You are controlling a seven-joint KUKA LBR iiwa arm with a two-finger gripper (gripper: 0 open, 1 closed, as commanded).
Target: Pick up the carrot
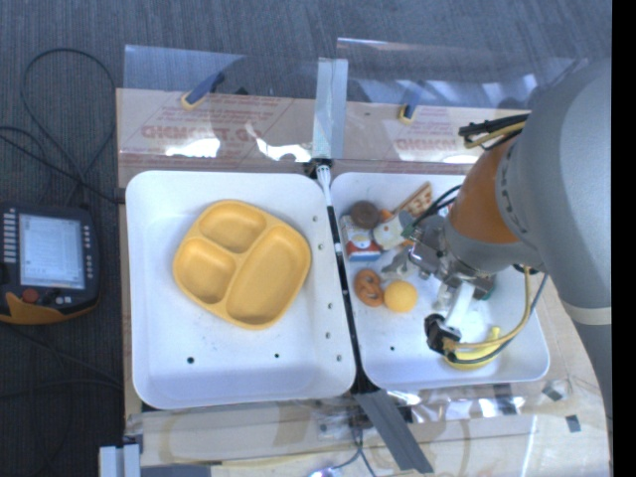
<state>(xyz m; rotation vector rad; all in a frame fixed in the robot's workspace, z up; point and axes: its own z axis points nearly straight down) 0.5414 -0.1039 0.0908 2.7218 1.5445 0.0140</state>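
Note:
In the right bin (pixel 517 366), a small orange piece with dark marks (pixel 369 286) lies near the left wall; it looks like the carrot, though I cannot be sure. A yellow-orange ball (pixel 400 297) touches its right side. My gripper (pixel 407 258) hangs just above and to the right of these two, at the end of the grey arm with its orange band (pixel 482 212). Nothing shows as held in it.
Behind the gripper lie a brown round item (pixel 365 213), a white and red can (pixel 358 237), a white lump (pixel 387 233) and an orange-brown wedge (pixel 417 200). The left bin (pixel 159 366) holds a yellow divided plate (pixel 241 262). A pendant (pixel 47 258) lies far left.

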